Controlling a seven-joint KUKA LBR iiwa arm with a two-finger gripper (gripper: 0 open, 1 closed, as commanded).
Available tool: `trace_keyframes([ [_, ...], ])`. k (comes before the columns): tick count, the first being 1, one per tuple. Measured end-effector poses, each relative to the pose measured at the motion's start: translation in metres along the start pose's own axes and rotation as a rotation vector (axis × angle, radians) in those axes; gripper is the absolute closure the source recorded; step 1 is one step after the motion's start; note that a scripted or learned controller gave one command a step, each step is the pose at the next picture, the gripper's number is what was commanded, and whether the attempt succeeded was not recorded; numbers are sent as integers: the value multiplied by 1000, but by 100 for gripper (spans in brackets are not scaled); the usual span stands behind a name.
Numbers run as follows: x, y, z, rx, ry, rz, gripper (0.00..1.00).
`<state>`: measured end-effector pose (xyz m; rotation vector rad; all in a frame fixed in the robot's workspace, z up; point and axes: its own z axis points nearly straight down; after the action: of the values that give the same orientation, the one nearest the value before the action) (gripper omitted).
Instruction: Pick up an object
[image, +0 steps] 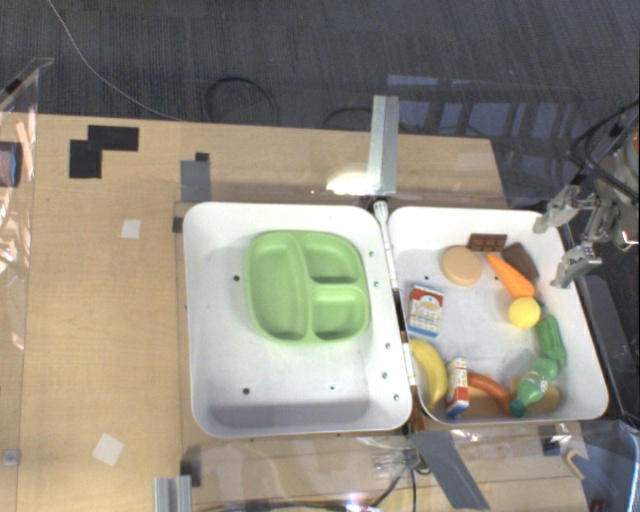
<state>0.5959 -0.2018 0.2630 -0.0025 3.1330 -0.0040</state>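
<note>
The right bin (590, 400) holds several toy foods: a tan round bun (462, 266), a brown chocolate bar (487, 242), an orange carrot (512, 275), a yellow lemon (524, 313), a green cucumber (551, 340), a green bottle (530, 388), a red sausage (487, 384), a banana (432, 370), a small carton (457, 388) and a white box (426, 311). My gripper (565, 242) hovers at the bin's upper right corner, right of the carrot. It is open, with nothing between its fingers.
The left bin (215, 400) holds a green divided plate (307, 285). A metal post (383, 145) stands behind the seam between the bins. Cables hang near the arm at the right edge.
</note>
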Motion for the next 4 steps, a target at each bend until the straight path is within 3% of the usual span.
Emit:
trace_keyframes([
  [1, -16, -2, 130, -7, 6, -401, 0],
  [2, -26, -3, 174, 0, -4, -329, 0],
  [3, -30, -1, 160, 4, -16, -336, 100],
  [4, -30, -1, 160, 3, -15, -337, 0],
])
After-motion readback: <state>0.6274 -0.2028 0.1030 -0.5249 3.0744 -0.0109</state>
